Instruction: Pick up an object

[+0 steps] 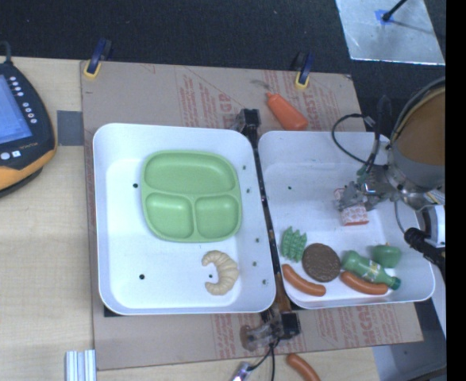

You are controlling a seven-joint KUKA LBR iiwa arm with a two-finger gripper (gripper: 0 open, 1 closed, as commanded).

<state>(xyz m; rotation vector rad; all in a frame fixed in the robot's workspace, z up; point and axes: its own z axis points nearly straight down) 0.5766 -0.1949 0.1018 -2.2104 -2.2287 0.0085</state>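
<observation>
Grey arm (420,145), orange band, seemingly black cables

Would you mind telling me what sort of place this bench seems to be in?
Probably a robotics lab: a teach pendant lies on the bench, two white bins sit on clamped cardboard, and toy food such as a croissant serves as test pieces.

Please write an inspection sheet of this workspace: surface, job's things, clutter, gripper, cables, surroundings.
Surface: cardboard sheet on a wooden bench, held by two clamps; two white bins side by side.
Job's things: left bin holds a green divided plate and a croissant. Right bin holds a green ridged piece, a brown cookie, two sausages, a green bottle.
Clutter: an orange carrot lies on the cardboard behind the bins.
Gripper: gripper low in the right bin; fingers unclear.
Cables: black cable looping by the wrist.
Surroundings: control pendant at left.
</observation>
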